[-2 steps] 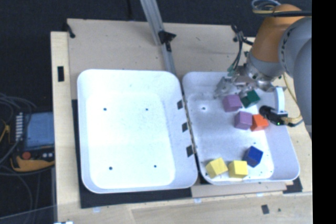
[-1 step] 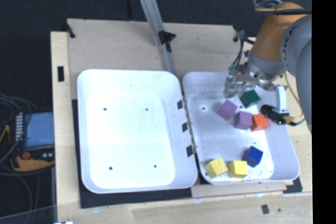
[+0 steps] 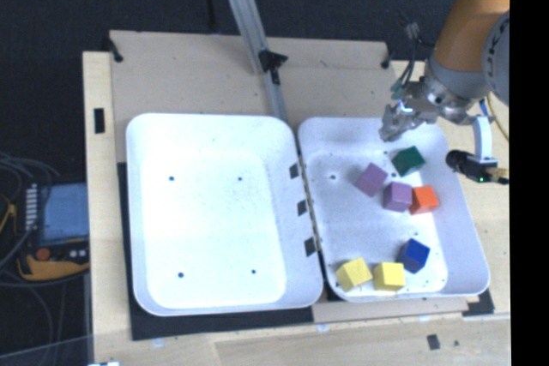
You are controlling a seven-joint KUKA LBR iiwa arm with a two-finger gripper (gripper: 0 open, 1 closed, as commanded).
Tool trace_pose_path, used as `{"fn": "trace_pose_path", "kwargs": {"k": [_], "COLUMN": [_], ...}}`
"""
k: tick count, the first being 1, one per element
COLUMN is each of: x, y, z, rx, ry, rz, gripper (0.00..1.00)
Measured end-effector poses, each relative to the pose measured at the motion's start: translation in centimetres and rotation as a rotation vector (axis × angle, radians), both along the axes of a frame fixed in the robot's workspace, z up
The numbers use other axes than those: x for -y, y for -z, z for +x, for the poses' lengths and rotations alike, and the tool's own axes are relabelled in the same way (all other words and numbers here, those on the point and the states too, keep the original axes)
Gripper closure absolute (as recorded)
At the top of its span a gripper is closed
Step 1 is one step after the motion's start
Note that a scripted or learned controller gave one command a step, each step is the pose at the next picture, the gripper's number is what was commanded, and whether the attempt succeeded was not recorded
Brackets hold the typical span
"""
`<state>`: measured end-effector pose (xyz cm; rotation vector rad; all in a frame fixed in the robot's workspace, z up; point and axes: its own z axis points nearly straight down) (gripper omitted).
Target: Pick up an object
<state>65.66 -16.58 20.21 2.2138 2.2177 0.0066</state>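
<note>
Over the right bin's (image 3: 463, 257) far edge: gripper (image 3: 393, 126), poised above bare white floor; finger state impossible to tell. Nearest, just beside: green block (image 3: 408, 159). Further in: two purple blocks (image 3: 372, 179) (image 3: 397, 195), orange block (image 3: 425, 200) touching one. Near front wall: blue block (image 3: 414, 255), two yellow blocks (image 3: 353, 273) (image 3: 389, 275).

No legible text or labels.

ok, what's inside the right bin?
Right bin holds seven blocks: green, two purple, orange, blue, two yellow. The end effector covers a bit of the far edge.
</note>
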Motion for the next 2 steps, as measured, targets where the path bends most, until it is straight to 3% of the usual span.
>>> {"fn": "trace_pose_path", "kwargs": {"k": [1,2], "x": [0.1,-5.9], "y": [-1.2,-1.0], "z": [0.1,0.9], "rx": [-0.005,-0.008], "ry": [-0.001,-0.006], "rz": [0.001,0.004], "gripper": [1.0,1.0]}}
